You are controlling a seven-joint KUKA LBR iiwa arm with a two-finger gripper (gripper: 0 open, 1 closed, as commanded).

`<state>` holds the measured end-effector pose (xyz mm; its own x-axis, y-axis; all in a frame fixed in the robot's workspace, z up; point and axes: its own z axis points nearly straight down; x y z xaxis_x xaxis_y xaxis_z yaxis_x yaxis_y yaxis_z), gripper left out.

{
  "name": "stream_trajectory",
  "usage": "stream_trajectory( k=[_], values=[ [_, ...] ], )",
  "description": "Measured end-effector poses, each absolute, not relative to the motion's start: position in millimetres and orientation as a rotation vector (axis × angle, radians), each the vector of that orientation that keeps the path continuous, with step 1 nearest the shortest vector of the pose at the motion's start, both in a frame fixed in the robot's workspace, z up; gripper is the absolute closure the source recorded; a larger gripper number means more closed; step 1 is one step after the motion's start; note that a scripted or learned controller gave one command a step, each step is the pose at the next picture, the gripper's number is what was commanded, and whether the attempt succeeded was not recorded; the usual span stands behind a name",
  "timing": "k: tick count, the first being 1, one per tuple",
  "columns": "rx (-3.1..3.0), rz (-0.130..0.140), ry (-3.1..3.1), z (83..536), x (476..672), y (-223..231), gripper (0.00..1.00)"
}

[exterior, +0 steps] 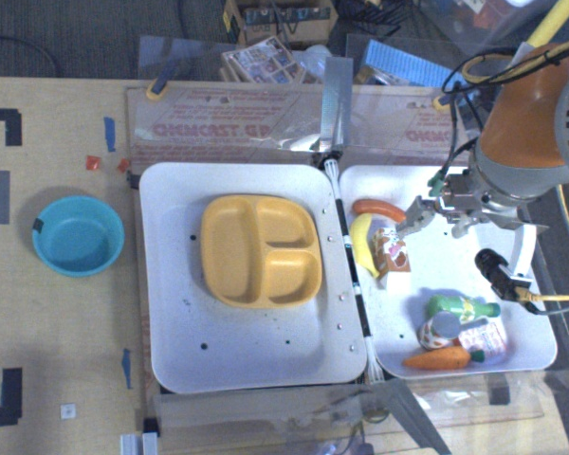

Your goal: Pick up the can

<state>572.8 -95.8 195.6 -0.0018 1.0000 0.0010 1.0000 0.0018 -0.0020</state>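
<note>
Camera view: gripper (434, 209) over right bin (541, 349), jaws spread, nothing between them. Can (486, 337) lying on its side below and right of jaws, near bin's front edge, against green bottle (460, 307) and carrot (439, 357). Banana (361, 245) and sausage (379, 209) just left of jaws. Yellow divided tray (261, 250) in left bin (171, 282). Blue bowl (78, 235) far left on wooden bench (47, 140). Cluttered floor beyond.
</note>
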Motion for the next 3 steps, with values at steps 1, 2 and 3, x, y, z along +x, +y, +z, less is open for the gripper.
stream_trajectory(
  k=[1,2,3],
  values=[
    [-2.446,-0.040,-2.010,119.0,583.3,-102.4,0.00],
    [-2.467,-0.001,-1.950,137.2,553.9,-167.8,0.00],
    [-2.483,0.001,-1.922,137.0,478.8,-171.9,0.00]
  ],
)
